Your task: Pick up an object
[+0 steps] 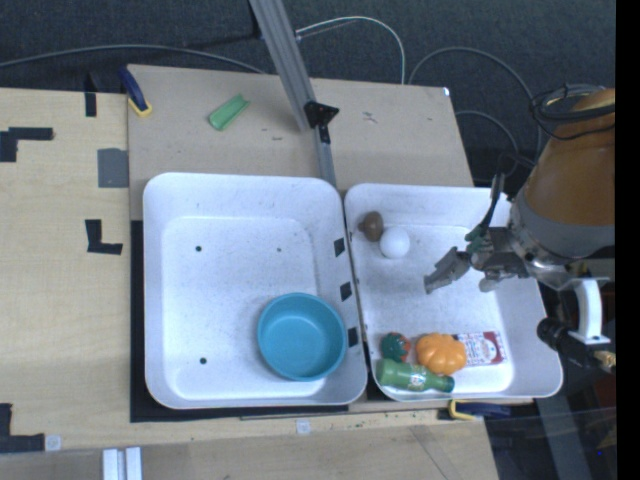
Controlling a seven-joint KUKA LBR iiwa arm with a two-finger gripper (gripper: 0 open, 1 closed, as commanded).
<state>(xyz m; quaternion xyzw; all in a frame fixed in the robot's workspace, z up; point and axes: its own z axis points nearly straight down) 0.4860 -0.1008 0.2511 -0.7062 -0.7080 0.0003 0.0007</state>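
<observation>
The right bin [520, 373] holds a brown ball [371, 225] and a white ball [395, 243] near its back left corner. Along its front wall lie an orange fruit-like object [440, 353], a green bottle [410, 376], a small green and red piece [394, 346] and a red and white packet [485, 348]. My gripper [462, 277] hangs over the middle of this bin, right of the white ball and above the orange object. Its fingers [438, 274] are spread open with nothing between them.
A blue bowl [300, 335] sits in the front right of the left bin [180, 268]. A grey pole [290, 58] slants over the bench behind the bins. A green block [228, 112] lies on the board at the back left. Cables trail behind the right bin.
</observation>
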